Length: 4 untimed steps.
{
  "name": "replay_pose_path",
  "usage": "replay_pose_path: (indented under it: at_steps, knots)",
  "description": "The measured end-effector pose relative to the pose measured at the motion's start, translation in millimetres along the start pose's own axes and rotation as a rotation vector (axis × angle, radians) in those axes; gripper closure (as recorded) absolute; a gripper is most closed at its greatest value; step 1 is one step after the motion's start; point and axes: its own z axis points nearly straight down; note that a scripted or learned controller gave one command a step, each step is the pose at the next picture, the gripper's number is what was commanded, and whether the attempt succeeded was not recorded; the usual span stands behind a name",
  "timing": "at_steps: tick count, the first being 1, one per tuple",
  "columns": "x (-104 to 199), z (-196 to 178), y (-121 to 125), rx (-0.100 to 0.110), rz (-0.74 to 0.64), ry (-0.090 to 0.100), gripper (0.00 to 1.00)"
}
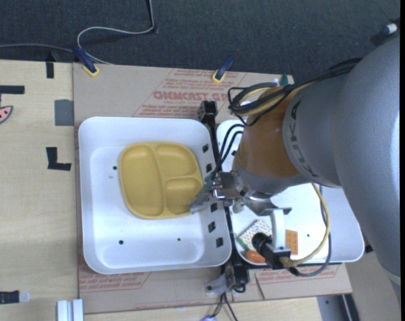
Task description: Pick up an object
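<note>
Grey arm [343,119] with orange band fills right side of frame, reaching in over right white bin [343,239]. Cardboard-covered tabletop [122,99] under both bins, dark floor along top of frame. Left white bin [95,179] at centre-left, holding yellow divided tray [159,179], lying flat in upper middle of bin, three compartments up. Pincer [212,196] low at divider between bins, just beside tray's right edge, near lower-right compartment; can't tell open or closed, contact with tray unclear too. Small colourful items [256,239] in lower left of right bin, partly hidden under wrist and cables. Yellow clips [222,72] at top edge of cardboard.
</note>
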Motion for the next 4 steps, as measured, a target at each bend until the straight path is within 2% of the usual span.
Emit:
replay_pose_path:
  at_steps: [2, 3, 4]
  knots:
    - [36, 0, 0, 0.001, -0.001, 0.000, 0.00]
    - [-4, 0, 0, -0.001, 0.002, -0.002, 0.00]
    - [27, 37, 5, -0.016, 0.000, 0.001, 0.00]
